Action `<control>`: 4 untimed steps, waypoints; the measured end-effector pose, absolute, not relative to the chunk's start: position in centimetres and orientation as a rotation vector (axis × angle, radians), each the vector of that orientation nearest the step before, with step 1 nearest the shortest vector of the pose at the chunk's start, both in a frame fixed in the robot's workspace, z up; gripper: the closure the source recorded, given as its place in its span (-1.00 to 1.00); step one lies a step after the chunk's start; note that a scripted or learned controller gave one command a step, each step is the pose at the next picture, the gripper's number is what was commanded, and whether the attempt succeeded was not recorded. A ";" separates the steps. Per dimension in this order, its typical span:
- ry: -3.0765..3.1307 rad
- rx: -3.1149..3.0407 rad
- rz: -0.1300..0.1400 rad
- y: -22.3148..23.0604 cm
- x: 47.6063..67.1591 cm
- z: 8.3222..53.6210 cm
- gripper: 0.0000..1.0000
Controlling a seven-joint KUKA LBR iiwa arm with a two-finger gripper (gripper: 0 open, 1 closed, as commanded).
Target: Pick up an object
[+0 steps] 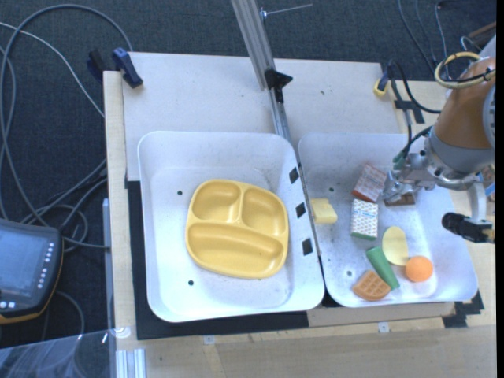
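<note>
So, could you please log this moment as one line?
arm: over right bin | gripper: low beside red-white box | grasp: none seen | yellow tray: left bin

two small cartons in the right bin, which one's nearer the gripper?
The red-and-white carton, right beside the gripper. The green-and-white carton lies below it in the camera view, farther away.

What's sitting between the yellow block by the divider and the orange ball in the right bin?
In the camera view, between the yellow block and the orange ball lie the green-and-white carton and the pale yellow piece.
</note>
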State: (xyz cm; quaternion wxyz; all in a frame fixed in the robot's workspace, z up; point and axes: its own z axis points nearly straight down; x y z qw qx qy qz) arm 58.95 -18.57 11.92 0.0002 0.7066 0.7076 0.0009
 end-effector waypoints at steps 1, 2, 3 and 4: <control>2.217 2.217 0.004 -19.2 59.0 16.5 1.00; 2.218 2.214 0.006 -19.5 59.7 22.9 1.00; 2.220 2.216 0.005 -19.5 59.9 26.4 1.00; 2.231 2.216 0.003 -13.9 59.0 27.0 1.00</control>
